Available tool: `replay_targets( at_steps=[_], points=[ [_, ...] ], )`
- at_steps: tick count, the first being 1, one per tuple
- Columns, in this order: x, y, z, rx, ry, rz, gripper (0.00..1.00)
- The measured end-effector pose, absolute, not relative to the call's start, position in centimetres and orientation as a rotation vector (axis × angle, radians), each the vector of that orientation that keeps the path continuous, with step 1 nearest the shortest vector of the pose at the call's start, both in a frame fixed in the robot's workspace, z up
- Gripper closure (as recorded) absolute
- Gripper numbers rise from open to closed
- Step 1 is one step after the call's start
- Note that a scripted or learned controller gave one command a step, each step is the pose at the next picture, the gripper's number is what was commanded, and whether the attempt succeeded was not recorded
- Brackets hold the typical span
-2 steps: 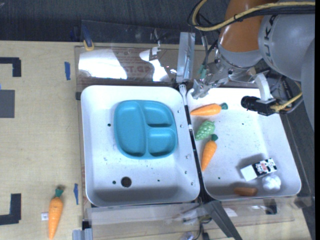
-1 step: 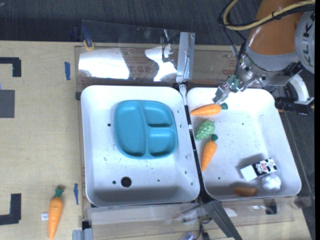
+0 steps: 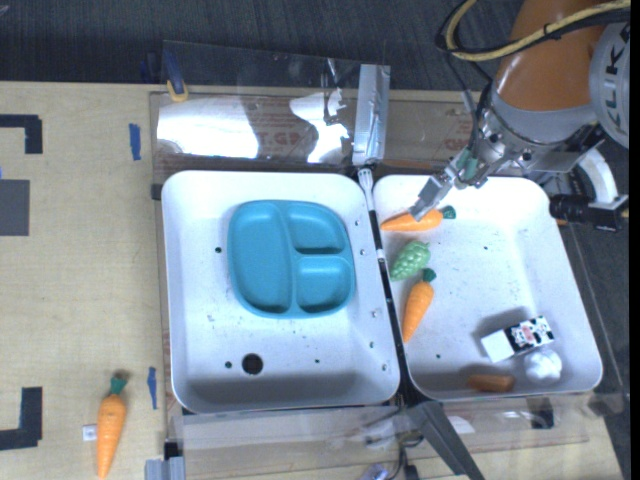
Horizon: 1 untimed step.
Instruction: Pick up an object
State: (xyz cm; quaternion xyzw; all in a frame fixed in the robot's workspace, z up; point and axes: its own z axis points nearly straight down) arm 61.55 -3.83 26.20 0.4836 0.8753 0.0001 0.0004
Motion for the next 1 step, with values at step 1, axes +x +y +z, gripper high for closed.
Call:
replay_targets(
  at_steps=[1],
  points=[
    [65.32, -5.42, 18.25, 1.693, 2.651, -0.003, 0.00]
  ],
)
